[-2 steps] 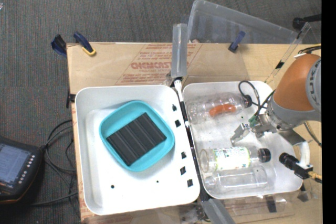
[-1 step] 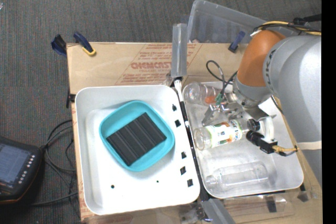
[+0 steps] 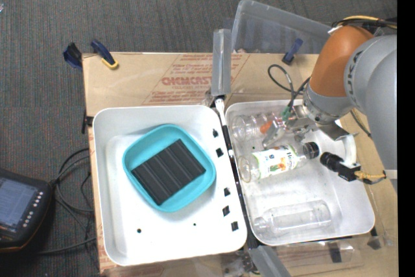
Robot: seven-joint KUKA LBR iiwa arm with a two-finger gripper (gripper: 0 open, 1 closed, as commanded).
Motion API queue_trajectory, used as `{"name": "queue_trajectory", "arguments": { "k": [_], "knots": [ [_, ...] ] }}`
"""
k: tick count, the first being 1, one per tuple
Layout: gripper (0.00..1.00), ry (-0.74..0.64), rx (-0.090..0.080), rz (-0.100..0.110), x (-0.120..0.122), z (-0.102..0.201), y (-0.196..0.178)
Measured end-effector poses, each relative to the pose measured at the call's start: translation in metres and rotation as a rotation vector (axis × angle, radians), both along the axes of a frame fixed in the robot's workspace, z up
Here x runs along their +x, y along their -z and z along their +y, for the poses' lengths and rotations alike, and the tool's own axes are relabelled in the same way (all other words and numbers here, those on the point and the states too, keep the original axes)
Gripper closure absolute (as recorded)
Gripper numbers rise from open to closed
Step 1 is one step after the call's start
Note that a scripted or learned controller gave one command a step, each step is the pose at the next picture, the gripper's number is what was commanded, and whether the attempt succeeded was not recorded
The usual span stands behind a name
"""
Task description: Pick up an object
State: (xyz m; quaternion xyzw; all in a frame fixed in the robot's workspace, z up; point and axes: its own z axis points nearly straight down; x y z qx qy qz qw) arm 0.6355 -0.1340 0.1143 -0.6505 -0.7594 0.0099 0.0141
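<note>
We note two white bins side by side. The left bin (image 3: 107, 139) holds a teal tray (image 3: 168, 167) with a dark ribbed slab on it. The right bin (image 3: 353, 201) holds a labelled bottle (image 3: 277, 161) lying on its side mid-bin, a clear cup (image 3: 249, 126) beyond it toward the bin's far left corner, and a clear bottle (image 3: 292, 217) nearer its front wall. The gripper (image 3: 290, 121) sits low just beyond the labelled bottle; we cannot tell its grasp state.

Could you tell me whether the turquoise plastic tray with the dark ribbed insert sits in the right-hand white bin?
No, the turquoise tray lies in the left white bin.
</note>
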Motion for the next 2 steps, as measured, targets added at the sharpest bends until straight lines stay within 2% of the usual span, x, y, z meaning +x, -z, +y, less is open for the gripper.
{"name": "queue_trajectory", "arguments": {
  "k": [1, 2],
  "knots": [
    [0.0, -0.166, 0.001, -0.032, -0.044, -0.019, 0.027],
    [0.0, -0.375, -0.004, -0.064, -0.096, -0.021, 0.02]
  ]
}}
